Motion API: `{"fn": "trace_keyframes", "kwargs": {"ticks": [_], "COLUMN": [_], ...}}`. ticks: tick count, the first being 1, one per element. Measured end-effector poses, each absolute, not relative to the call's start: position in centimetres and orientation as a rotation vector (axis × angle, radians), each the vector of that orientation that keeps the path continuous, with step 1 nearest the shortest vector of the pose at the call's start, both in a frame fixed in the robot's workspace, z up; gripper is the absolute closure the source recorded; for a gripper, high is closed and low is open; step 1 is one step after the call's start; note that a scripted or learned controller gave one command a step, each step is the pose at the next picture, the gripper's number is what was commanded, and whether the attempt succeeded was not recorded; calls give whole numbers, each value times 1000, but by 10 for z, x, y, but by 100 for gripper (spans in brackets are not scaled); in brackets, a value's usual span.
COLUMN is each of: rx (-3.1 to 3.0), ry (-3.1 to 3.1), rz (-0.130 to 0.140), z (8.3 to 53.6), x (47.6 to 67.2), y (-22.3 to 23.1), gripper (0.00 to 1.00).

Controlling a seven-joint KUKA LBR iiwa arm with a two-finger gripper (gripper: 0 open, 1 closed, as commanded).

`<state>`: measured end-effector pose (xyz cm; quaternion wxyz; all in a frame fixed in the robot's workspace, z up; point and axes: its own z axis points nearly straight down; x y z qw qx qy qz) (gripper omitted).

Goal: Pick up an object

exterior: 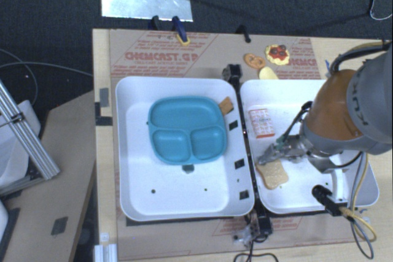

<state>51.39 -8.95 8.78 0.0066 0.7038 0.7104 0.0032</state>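
Right bin [344,202]: toast slice [272,174] near its left wall; gripper [268,158] low over the slice's upper edge, finger state cannot be told; small red-printed card [261,122] above; left bin [132,150]: blue divided tray [187,129].

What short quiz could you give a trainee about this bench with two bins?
1. True or false: the blue divided tray lies in the right bin.
2. Which thing lies closest to the gripper? A. the toast slice B. the red-and-white card C. the blue tray
3. Fill in: the small cracker rests at the tray's upper ____ corner.

Key
1. False; it lies in the left bin.
2. A; the gripper is just above the toast slice.
3. right
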Motion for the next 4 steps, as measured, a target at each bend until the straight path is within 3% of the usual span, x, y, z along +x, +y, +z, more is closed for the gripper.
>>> {"fn": "trace_keyframes", "kwargs": {"ticks": [1,2,3,4], "rx": [2205,2202,2225,2212], "ry": [2213,2232,2214,2234], "rz": [22,16,1,2], "z": [102,190,222,182], "x": [516,550,493,487], "y": [-93,-12,-73,7], "gripper": [100,100,100,100]}}
